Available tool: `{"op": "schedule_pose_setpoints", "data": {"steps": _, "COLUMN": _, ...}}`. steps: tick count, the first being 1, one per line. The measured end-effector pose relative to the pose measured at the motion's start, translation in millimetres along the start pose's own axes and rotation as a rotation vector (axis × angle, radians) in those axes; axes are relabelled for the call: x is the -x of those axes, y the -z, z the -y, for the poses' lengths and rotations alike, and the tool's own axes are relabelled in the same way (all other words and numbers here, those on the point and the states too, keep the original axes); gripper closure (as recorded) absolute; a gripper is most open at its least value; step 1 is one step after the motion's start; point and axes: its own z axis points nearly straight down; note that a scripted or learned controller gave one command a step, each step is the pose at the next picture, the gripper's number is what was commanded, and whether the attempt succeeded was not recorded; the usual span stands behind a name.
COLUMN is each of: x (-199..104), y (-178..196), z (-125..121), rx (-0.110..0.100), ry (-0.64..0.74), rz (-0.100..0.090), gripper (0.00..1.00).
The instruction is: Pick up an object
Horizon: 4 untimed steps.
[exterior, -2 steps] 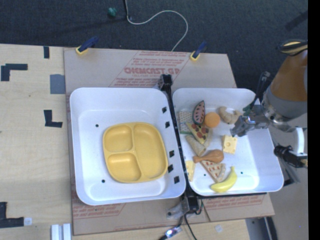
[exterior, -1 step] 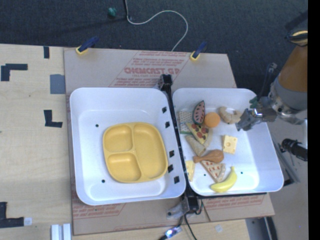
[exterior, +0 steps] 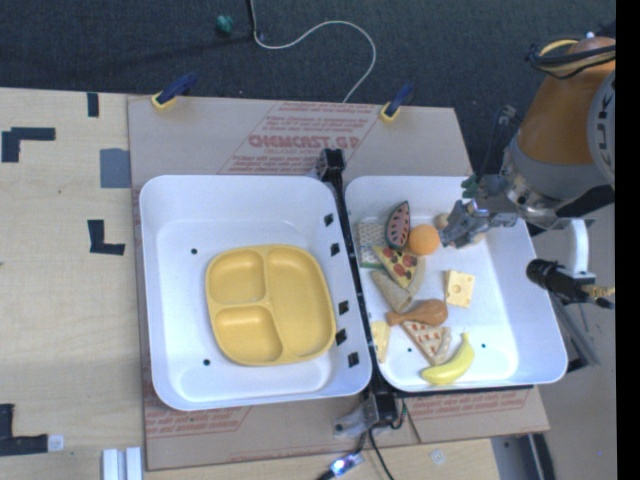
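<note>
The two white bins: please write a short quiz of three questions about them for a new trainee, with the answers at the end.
1. True or false: the yellow divided plate lies in the left bin.
2. Which item lies nearest the front edge of the right bin? A) watermelon slice B) banana C) cheese wedge
3. Fill in: the claw is over the right bin, and the round toy closest to it is the ______.

Key
1. True.
2. B, the banana.
3. The orange; it sits just left of the claw, beside the watermelon slice.
</note>
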Motion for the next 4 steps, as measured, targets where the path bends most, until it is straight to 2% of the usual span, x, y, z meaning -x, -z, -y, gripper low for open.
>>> {"op": "schedule_pose_setpoints", "data": {"steps": 1, "x": -58.3, "y": -13.2, "z": -12.2, "rx": -0.003, "ry": 0.0, "rz": 0.001, "gripper": 1.0}}
{"op": "schedule_pose_setpoints", "data": {"steps": 2, "x": -105.6, "y": -20.3, "z": -38.2, "rx": -0.001, "ry": 0.0, "rz": 0.0, "gripper": 1.0}}
{"op": "schedule_pose_setpoints", "data": {"steps": 3, "x": -100.6, "y": -18.0, "z": -27.7, "rx": -0.002, "ry": -0.006, "rz": 0.003, "gripper": 1.0}}
{"op": "schedule_pose_setpoints", "data": {"steps": 4, "x": -116.9, "y": -8.6, "z": -34.7, "rx": -0.001, "ry": -0.004, "rz": 0.001, "gripper": 1.0}}
